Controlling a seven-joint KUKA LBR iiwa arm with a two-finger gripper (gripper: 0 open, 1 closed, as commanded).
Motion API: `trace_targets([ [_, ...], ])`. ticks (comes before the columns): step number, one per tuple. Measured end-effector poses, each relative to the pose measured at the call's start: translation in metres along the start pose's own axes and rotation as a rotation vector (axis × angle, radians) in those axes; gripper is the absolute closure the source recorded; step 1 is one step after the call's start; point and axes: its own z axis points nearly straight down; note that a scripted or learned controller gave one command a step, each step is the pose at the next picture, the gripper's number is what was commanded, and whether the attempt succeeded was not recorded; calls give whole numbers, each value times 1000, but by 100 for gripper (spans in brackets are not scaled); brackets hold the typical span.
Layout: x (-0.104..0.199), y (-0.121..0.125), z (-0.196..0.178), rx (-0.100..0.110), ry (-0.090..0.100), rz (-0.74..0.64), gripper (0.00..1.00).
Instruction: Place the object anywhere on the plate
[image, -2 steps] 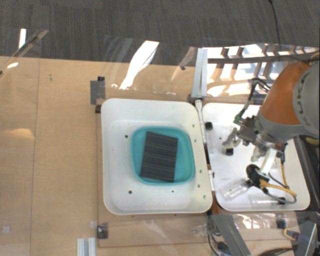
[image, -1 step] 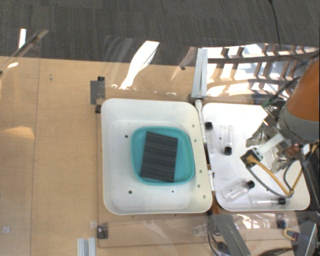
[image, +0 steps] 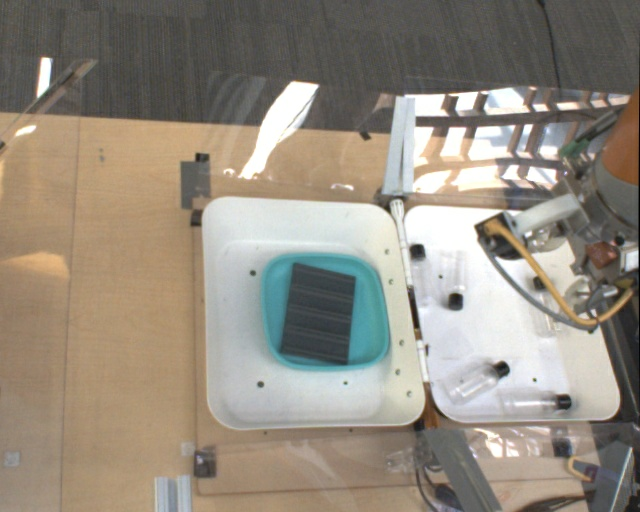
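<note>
A dark grey ribbed block (image: 319, 314) lies flat on the teal plate (image: 372, 335), which sits in the middle of the left white bin (image: 230, 390). The block rests wholly inside the plate's rim, tilted slightly. My gripper (image: 596, 268) hangs over the right side of the right bin (image: 590, 400), far from the plate, with yellow and grey cables looped around it. I see nothing held in it.
Several clear vials with black caps lie in the right bin: one near its top left (image: 455, 285), one at the lower middle (image: 476, 379), and one along the front edge (image: 532, 402). A metal rail (image: 400, 150) stands behind the divide between the bins.
</note>
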Motion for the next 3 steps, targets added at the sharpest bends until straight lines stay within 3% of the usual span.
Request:
trace_targets([
  [1,10,40,-13,1,-4,69,0],
  [2,-7,28,-67,-3,5,71,0],
  [3,-17,59,-66,-1,-2,72,0],
])
